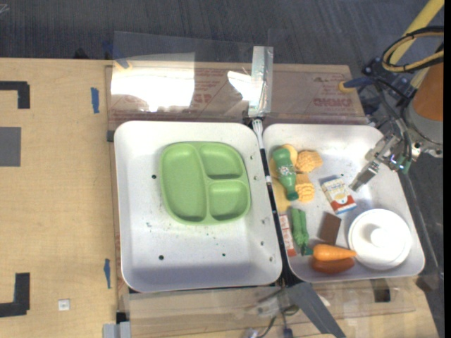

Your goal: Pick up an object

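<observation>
My gripper (372,166) hangs over the right part of the right bin (412,220), reaching in from the right edge. Just below and left of its tip lies a small red and white carton (339,194). Further left in that bin are a green bottle (285,172), yellow corn pieces (306,175) and a green vegetable (300,229). A brown block (330,227) and an orange carrot (332,255) lie toward the front. I see nothing held in the gripper.
A stack of white bowls (380,239) sits in the front right corner of the right bin. The left bin (134,245) holds a green divided plate (205,182). A clear plastic wall (211,83) stands behind both bins.
</observation>
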